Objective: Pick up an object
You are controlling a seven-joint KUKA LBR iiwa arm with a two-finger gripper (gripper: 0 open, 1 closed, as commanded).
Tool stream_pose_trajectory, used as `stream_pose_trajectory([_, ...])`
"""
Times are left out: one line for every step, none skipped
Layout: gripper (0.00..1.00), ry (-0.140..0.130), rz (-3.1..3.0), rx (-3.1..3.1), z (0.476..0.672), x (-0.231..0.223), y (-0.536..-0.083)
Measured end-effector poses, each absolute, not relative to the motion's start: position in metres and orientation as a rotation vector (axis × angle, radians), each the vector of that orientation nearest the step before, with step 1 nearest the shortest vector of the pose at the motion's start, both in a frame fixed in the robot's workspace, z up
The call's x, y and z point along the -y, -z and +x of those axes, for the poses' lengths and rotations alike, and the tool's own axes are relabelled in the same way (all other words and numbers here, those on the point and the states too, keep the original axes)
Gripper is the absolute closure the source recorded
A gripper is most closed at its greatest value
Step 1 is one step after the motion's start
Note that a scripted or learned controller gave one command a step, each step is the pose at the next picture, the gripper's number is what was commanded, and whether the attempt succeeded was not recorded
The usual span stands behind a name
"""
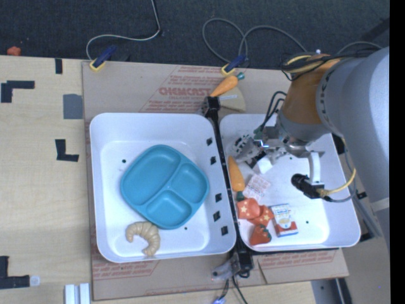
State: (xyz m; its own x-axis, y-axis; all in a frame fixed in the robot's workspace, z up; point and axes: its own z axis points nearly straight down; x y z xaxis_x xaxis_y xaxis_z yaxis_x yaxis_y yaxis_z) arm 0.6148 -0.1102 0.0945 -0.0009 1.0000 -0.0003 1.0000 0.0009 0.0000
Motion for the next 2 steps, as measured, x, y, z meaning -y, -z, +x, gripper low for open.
stream_pose_trajectory([0.00, -0.002, 2.218, -2.222, 0.668, 0.108, -0.085])
stream_pose_trajectory([1.00, -0.001, 2.216, -2.223, 0.668, 0.108, -0.096])
